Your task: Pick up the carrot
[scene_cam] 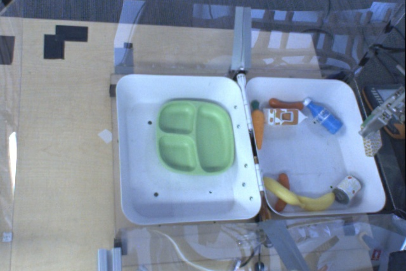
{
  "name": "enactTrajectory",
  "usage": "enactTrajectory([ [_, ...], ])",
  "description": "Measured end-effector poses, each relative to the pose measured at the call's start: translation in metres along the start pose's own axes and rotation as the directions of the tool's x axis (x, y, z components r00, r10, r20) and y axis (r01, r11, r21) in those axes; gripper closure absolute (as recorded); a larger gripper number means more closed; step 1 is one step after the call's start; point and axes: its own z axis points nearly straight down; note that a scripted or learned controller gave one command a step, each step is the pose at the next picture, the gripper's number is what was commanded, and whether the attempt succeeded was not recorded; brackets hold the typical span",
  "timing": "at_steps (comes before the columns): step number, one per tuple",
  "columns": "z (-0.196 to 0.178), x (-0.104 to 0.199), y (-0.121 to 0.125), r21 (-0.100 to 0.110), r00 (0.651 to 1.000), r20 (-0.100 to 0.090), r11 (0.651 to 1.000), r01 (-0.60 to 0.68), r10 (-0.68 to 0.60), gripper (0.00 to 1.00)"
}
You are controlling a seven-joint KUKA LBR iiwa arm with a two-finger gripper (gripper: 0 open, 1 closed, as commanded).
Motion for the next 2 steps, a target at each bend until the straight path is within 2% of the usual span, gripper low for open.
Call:
enactTrajectory([
  [1,0.071,-0.060,0.066,0.000,0.978,-0.001,0.978,0.208,-0.208,1.00],
  [2,0.088,-0.007,0.007,0.000,0.855,-0.002,0.855,0.519,-0.519,1.00],
])
